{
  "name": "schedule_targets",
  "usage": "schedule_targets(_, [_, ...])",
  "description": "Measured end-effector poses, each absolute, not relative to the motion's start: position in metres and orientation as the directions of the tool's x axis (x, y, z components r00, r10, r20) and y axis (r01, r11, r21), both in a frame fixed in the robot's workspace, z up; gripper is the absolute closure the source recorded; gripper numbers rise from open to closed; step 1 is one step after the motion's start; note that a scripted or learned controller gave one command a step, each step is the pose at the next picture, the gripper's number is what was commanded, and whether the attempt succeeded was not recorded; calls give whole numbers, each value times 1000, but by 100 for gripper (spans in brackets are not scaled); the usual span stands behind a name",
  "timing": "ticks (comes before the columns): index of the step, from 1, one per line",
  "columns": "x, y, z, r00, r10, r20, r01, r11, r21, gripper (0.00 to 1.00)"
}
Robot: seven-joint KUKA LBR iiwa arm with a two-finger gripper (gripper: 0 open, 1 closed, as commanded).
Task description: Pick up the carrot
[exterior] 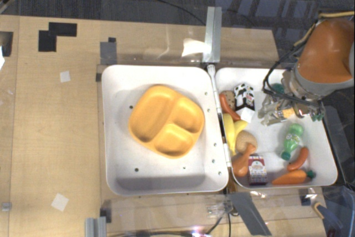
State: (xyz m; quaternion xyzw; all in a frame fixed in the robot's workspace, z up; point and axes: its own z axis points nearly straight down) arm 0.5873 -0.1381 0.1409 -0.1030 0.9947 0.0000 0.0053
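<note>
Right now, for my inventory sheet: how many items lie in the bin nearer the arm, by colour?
Orange to red-orange: 4 (carrot, upper sausage, lower sausage, small orange piece)
Yellow: 1 (banana)
Green: 1 (bottle)
Red: 1 (box)
Black-and-white: 1 (cow-patterned item)
Tan: 1 (potato-like lump)
Total: 9

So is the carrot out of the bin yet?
No. The carrot lies flat in the right bin, near its front edge; the pincer is apart from it.

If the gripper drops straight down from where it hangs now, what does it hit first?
Probably bare floor of the right bin, not the carrot. The gripper hangs above the green bottle; depth is unclear.
</note>
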Motion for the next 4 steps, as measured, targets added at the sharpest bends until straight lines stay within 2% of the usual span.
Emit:
schedule_targets(1, [596,-154,139,-947,-322,-10,-322,947,-4,100])
schedule_targets(2, [585,-173,147,-938,-347,-9,-347,938,-5,100])
schedule_targets(3, [627,-123,118,-897,-441,-8,-441,897,-2,100])
schedule_targets(4, [598,-184,248,-885,-465,-17,-465,885,-17,100])
